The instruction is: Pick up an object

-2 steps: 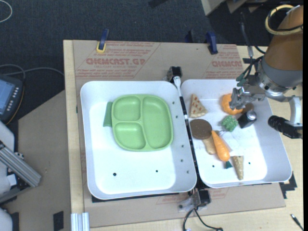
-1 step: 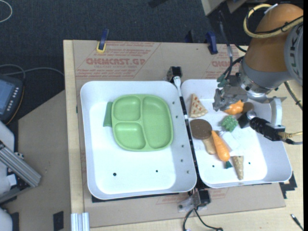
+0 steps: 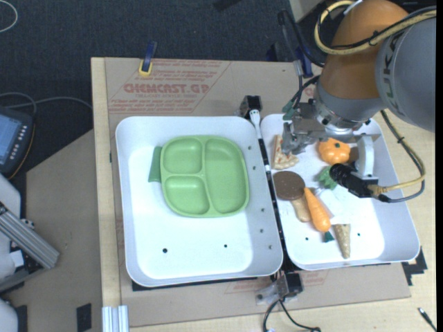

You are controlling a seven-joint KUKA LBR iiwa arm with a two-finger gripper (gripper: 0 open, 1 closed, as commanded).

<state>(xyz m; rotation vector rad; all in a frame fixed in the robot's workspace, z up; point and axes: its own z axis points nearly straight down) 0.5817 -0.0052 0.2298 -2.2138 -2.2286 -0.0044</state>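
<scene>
Down in the right bin [image 3: 394, 220], the arm [image 3: 367, 47] has its claw [image 3: 296, 135] low near the far left corner, just above a pale wedge of toy pizza [image 3: 282, 155] that leans against the wall between the two bins; whether the claw is released or clenched cannot be told, and nothing can be seen between its fingers. The toys in this bin are small play foods. A round orange pumpkin [image 3: 333, 151] with a green stem sits just right of the claw, partly under the wrist. A toy carrot [image 3: 318, 211], bright orange with a green leafy top near the middle of the bin, lies at a slant toward the near edge. Beside it on the left lies a brown wooden spoon-like piece [image 3: 291, 186] with a round dark head and a tan handle. Near the front of the bin rests a small tan cone-shaped wedge [image 3: 343, 239] with a greenish top. The left bin [image 3: 138, 247] holds a light green divided plate [image 3: 205, 176] with three compartments, lying flat near its middle. Both bins rest on a brown board [image 3: 111, 88] on the desk, printed in red with "CHEMCAST G P" and smaller lines too fine to read.
</scene>
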